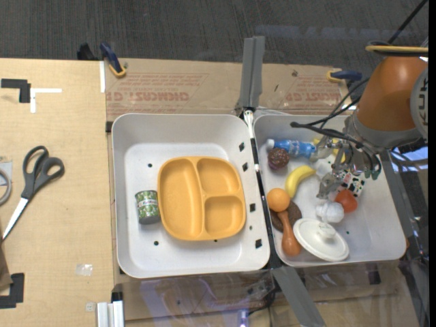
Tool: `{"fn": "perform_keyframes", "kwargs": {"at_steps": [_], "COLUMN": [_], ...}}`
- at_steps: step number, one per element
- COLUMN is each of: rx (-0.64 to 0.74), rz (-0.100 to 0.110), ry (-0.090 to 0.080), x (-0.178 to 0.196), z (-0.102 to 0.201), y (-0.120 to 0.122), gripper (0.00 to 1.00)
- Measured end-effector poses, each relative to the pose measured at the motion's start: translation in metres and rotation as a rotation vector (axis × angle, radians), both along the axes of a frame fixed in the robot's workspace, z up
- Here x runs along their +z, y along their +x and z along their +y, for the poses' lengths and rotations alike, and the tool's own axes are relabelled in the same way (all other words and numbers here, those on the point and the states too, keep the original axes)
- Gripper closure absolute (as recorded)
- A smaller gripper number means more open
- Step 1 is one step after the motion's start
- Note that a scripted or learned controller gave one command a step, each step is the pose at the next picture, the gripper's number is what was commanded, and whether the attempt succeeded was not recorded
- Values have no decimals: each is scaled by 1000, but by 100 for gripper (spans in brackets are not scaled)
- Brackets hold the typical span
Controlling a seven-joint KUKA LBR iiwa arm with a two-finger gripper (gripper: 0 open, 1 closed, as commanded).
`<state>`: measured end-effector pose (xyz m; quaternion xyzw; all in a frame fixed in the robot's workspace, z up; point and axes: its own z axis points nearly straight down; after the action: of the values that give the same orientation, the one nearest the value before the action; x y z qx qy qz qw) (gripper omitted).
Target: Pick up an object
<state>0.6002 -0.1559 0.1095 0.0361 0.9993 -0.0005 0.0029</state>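
A dark grey ribbed floor (170,19) runs across the far side of the scene. The pale wooden table (54,182) fills the left, with black-handled scissors (30,182) lying on it near the left edge. A flattened brown cardboard sheet (177,90) with red lettering lies beyond the bins, held by a blue clamp (112,58) at its far left corner.

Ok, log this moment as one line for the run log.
arm: over right bin | gripper: low among toys, beside banana | grasp: none seen | left bin: yellow tray, green can
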Motion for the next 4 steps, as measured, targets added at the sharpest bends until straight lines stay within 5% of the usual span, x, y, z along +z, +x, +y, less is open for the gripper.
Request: {"fn": "perform_keyframes", "kwargs": {"at_steps": [1,2,3,4], "rx": [-84,-81,28,238], "rz": [9,-3,-1,1], "ry": [0,-1,1,-1], "x": [-16,-5,108,182], "z": [49,50,113,57], "y": [26,29,38,15], "gripper": [0,100,100,100]}}
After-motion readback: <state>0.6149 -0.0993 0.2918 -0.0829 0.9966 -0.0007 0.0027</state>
